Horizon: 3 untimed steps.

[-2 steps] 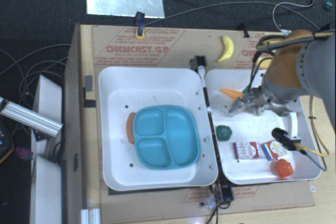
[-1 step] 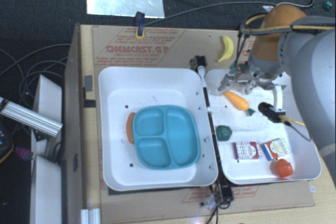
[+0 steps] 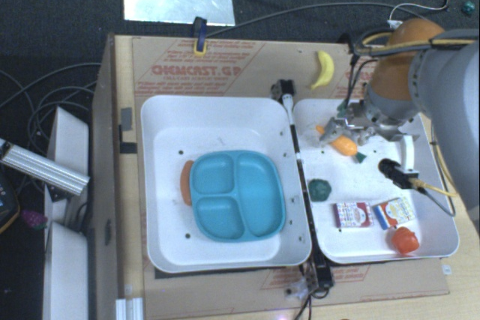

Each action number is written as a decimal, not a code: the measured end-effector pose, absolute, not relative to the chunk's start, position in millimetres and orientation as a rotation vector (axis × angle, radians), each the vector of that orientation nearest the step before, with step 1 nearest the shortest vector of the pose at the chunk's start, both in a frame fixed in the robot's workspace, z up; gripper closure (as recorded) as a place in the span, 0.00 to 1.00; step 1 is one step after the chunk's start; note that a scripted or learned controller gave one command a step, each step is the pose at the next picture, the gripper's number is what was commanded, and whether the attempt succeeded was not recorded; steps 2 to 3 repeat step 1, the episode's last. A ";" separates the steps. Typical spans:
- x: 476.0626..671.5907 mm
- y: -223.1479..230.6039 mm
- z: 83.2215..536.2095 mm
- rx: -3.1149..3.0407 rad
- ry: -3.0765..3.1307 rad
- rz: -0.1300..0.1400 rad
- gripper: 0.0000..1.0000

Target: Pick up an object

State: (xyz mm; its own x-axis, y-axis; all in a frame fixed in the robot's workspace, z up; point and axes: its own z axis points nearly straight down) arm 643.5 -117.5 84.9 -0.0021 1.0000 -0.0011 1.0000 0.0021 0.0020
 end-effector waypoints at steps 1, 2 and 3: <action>644.5 -117.2 96.2 2.214 2.224 0.003 1.00; 644.5 -117.2 96.2 2.214 2.224 0.003 1.00; 644.5 -117.2 96.2 2.214 2.224 0.003 1.00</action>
